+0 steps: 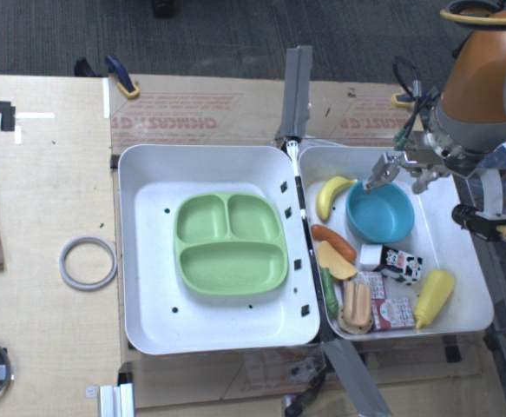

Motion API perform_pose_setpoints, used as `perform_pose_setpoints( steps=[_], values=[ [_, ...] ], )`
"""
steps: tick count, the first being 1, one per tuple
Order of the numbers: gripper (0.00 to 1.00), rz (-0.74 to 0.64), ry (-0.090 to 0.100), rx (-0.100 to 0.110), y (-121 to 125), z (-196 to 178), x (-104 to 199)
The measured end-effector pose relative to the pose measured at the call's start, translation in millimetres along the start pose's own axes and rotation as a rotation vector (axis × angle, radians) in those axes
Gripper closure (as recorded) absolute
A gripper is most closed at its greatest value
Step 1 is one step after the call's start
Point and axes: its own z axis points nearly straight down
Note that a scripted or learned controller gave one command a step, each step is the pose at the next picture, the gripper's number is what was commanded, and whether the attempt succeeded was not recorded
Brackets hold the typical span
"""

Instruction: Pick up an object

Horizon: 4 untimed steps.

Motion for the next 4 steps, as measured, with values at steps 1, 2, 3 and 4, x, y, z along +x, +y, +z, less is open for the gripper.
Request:
perform_pose_setpoints(
  steps=[1, 2, 3, 4],
  values=[
    [0.00, -0.066, 0.001, 0.001, -65.4, 52.9, 19.2],
    [0.00, -0.129, -0.001, -0.005, -67.7, 124.4, 4.5],
    [0.00, -0.114, 0.008, 0.024, -25.7, 130.3, -26.8],
    [0.00, -0.237, 0.001, 0.002, 23.1, 126.6, -26.2]
  ],
)
